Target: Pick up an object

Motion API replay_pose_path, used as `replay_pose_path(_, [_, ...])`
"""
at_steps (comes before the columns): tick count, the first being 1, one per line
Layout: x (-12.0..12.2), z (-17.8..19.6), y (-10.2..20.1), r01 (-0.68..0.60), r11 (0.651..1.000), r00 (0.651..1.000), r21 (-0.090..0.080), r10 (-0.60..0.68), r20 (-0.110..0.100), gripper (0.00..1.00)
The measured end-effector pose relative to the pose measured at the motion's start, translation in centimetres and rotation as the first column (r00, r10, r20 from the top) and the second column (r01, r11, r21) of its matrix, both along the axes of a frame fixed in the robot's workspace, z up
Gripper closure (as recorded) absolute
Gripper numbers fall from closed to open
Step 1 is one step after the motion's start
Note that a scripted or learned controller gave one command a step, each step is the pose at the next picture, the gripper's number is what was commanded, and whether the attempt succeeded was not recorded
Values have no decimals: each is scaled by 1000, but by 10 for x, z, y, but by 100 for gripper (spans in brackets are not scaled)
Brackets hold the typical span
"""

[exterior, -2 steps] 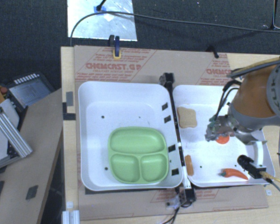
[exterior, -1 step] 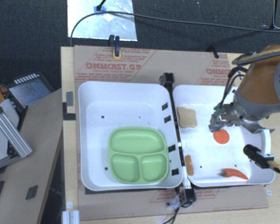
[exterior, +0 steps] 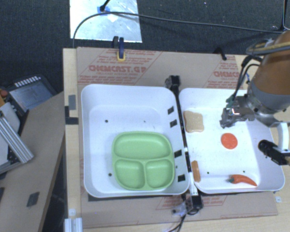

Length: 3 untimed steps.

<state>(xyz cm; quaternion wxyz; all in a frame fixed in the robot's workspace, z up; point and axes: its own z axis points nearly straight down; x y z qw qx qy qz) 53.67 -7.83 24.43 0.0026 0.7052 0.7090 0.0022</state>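
From the overhead camera I see my gripper [exterior: 230,116] hanging over the right bin [exterior: 268,178], its fingers too small and dark for me to tell their state. The red tomato slice [exterior: 229,141] lies just below them, apart. The bread slice [exterior: 194,121] sits to their left, the carrot [exterior: 242,180] near the front wall.

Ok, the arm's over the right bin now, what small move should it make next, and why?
Probably ease the end effector down and slightly toward the camera onto the tomato slice. It hangs just above and behind that slice, which lies flat on the right bin floor, apart from the bread slice and the carrot.
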Motion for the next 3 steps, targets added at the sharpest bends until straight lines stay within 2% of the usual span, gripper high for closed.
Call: replay_pose_path(3, [1,9,159,-4,1000,1000,2,4,-5,100])
